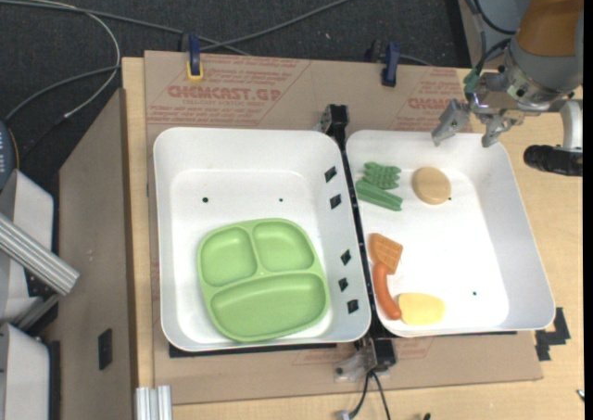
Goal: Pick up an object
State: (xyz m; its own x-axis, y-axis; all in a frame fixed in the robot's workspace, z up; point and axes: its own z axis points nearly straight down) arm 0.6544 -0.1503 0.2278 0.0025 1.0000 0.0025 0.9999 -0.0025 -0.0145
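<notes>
The grey arm w/ its orange band (548, 10) reaches in at far right, its upper part cut off by the frame edge. Its two-finger pincer (471, 128) hangs over the far rim of the right shallow white bin (519, 251), fingers spread wide, nothing between them. The fingertips are small and dark against the cardboard; whether they touch the rim can't be told.

In the right bin: a round tan bread-roll toy (431, 184) at the far side, just beside a green bean-pod cluster (379, 185) to its left. Nearer, an orange wedge-shaped piece (386, 251) sits just above a long orange-red carrot-like piece (384, 291), whose near end is partly hidden by a yellow rounded block (421, 308) touching it.

The left shallow white bin (176, 223) holds a light-green three-compartment plastic tray (264, 277) at its near side. Both bins sit on a brown cardboard-covered surface (278, 84), held by clamps at the far edge; the printed lettering is only partly legible.
</notes>
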